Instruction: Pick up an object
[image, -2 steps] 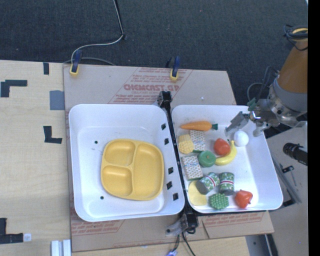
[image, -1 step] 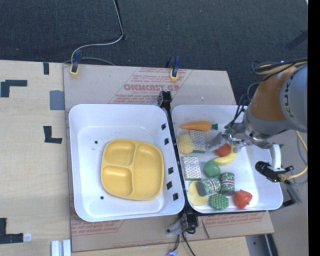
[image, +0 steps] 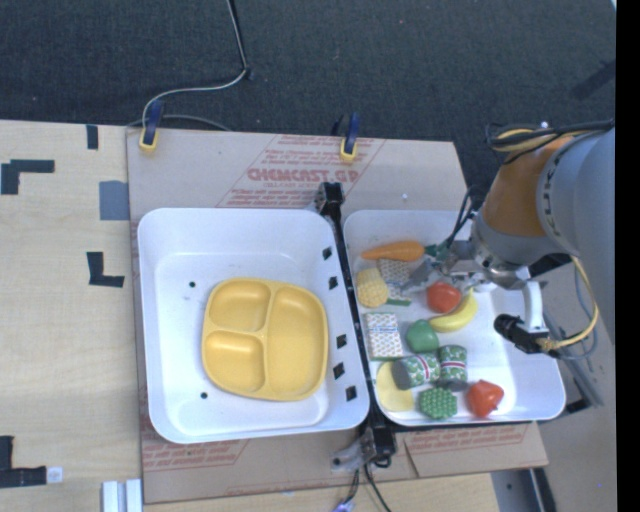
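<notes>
My gripper (image: 446, 268) hangs over the upper part of the right bin (image: 530, 375), just above a red tomato (image: 443, 297) and next to a yellow banana (image: 457, 317). An orange carrot (image: 394, 250) lies to its left near the bin's back wall. Nothing is seen held in the gripper. Below it lie a green pepper (image: 421, 335), a checkered packet (image: 383, 334), a yellow corn piece (image: 372, 288), a grey can (image: 414, 371), a green bumpy fruit (image: 436, 402) and a red pepper (image: 484, 397).
The left bin (image: 175, 250) holds a yellow divided plate (image: 265, 338). A black divider (image: 345, 300) with clips runs between the bins. The grey arm with its orange band (image: 520, 195) and cables (image: 545, 335) overhangs the right bin's right side.
</notes>
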